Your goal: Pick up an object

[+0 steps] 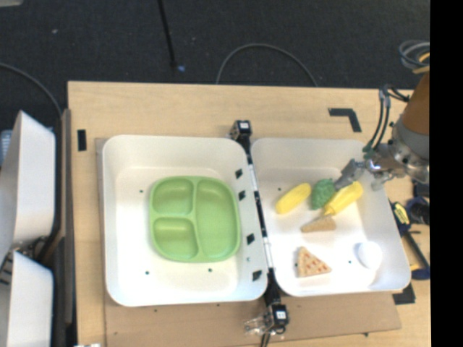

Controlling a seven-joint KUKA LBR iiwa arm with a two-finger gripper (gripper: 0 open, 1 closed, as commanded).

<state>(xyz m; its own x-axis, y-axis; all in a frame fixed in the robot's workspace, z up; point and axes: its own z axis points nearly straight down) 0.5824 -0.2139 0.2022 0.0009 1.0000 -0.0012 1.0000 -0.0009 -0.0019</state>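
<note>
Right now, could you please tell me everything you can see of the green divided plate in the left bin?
The green divided plate is pale lime green, looks like smooth plastic, and has rounded corners. Raised ridges split it into three compartments: two on the side toward the top of the view, one larger below. It lies flat, right side up, turned slightly askew, roughly centred on the floor of the left bin. Nothing lies in its compartments, and nothing but the bin floor touches it.

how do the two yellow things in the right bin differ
The lemon is a short, plump oval, lying apart to the left of the broccoli. The corn cob is longer and slimmer, slanted, pressed against the broccoli's right side with the tool just above it. Both are yellow and lie in the right bin.
</note>
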